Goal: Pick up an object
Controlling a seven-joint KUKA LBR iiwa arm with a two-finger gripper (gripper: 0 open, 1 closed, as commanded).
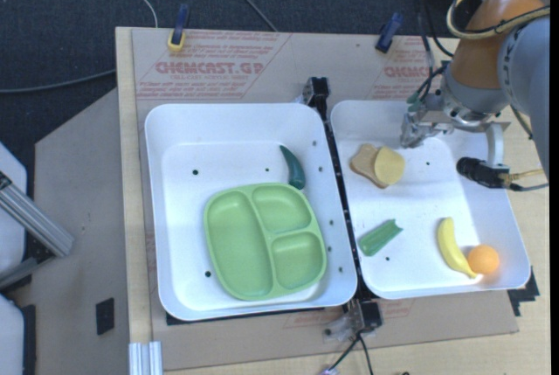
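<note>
My gripper (416,134) hangs over the back of the right bin (502,216), just right of and behind a tan and yellow chunk (378,165) that lies near the bin's left wall. Nothing shows in its grasp. Further forward in the same bin lie a flat green piece (380,237), a yellow banana (452,246) and a small orange ball (483,260) that touches the banana's front end.
The left bin (175,181) holds a light green divided plate (262,239) and a dark green pepper-like piece (293,167) behind it. A black clamp (317,90) sits between the bins at the back. Blue clips hold the board's far edge.
</note>
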